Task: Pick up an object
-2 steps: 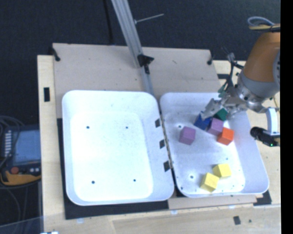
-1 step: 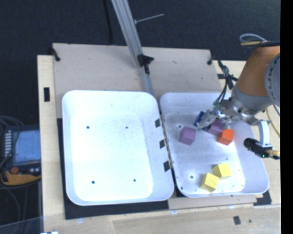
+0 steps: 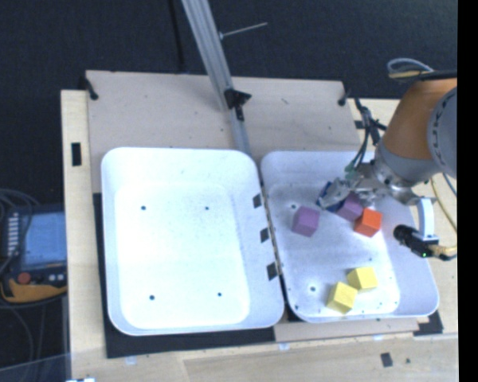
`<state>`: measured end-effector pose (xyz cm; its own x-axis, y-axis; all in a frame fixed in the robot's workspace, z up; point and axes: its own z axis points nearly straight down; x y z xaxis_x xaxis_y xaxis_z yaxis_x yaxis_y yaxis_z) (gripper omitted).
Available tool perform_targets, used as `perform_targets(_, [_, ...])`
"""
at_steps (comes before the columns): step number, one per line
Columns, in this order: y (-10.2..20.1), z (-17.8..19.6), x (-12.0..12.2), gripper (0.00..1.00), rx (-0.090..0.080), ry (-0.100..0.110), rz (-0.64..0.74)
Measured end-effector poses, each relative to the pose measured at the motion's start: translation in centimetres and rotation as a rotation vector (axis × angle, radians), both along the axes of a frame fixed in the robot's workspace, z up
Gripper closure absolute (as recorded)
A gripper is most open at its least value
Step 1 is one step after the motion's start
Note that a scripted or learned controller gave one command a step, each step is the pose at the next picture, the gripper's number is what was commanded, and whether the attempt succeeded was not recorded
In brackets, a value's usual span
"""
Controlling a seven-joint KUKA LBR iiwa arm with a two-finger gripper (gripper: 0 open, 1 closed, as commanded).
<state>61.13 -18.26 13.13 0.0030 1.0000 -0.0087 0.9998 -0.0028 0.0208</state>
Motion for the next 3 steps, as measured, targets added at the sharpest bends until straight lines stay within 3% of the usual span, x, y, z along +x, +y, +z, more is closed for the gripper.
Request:
perform_targets(1, [-0.1, 1.0, 0.1, 1.0, -0.002, -0.005, -0.003])
perform_targets(2, [-1.1, 6.6, 0.8, 1.0, 0.005, 0.014, 0.001])
perform_targets(3, [-1.2, 7.9, 0.9, 1.0, 0.007, 0.018, 0.005])
